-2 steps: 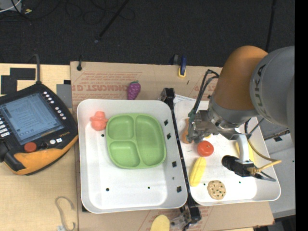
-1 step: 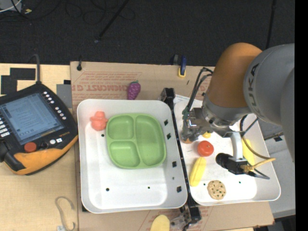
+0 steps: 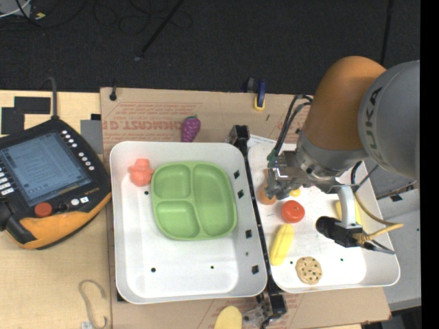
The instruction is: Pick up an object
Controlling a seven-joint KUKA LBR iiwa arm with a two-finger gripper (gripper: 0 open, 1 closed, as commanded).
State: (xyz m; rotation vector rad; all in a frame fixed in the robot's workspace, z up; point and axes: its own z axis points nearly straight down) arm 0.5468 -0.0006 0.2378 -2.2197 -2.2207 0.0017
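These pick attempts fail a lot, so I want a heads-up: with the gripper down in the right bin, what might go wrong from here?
1. The gripper sits low beside the small orange object, right against the right white bin's left wall; its fingers may catch the wall or the black divider.
2. The round red tomato-like toy and yellow corn-shaped toy lie close by; the arm may nudge them.
3. The orange object is partly hidden, so the grasp may miss.

Grey arm (image 3: 394, 115), orange band, black cables
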